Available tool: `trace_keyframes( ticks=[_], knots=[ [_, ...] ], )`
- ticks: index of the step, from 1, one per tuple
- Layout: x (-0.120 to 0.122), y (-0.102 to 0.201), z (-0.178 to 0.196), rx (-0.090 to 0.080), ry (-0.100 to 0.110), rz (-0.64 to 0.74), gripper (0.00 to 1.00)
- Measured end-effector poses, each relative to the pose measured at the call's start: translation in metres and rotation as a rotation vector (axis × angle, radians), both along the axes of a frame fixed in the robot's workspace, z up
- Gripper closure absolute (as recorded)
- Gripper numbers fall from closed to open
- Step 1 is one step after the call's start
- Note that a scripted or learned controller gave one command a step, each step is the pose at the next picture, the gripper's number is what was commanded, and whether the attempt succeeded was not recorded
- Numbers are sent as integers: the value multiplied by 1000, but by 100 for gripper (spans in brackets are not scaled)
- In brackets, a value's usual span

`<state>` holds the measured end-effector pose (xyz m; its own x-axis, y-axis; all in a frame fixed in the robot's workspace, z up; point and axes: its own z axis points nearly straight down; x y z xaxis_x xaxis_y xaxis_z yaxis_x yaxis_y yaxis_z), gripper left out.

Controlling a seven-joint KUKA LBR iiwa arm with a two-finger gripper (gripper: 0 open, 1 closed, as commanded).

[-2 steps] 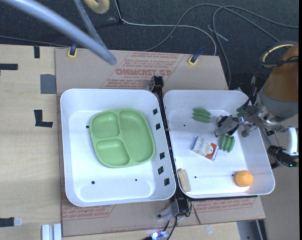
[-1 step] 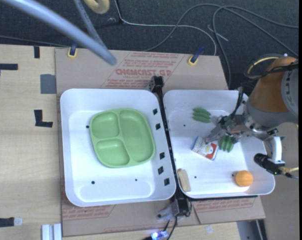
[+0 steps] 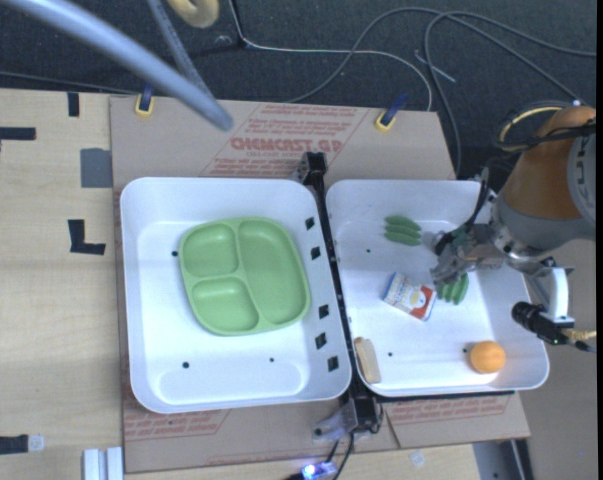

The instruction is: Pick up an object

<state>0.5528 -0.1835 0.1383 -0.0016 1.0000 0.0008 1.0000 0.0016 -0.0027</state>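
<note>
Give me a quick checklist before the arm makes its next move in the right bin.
1. Gripper over the right bin: ok.
2. A target under it: ok, a green piece lies right at the gripper.
3. Anything gripped yet: cannot tell, the wrist hides the contact.
4. Neighbours apart from the target: not ok, the small carton lies close beside the green piece.
5. Other choices free: ok, the orange ball and the second green piece lie apart.
6. Left bin undisturbed: ok, the green plate lies flat.
</note>
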Motion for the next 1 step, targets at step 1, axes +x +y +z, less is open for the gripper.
trace_keyframes(
  ticks=[1],
  knots=[
    [-2,-5,62,-3,-8,-1,100]
  ],
)
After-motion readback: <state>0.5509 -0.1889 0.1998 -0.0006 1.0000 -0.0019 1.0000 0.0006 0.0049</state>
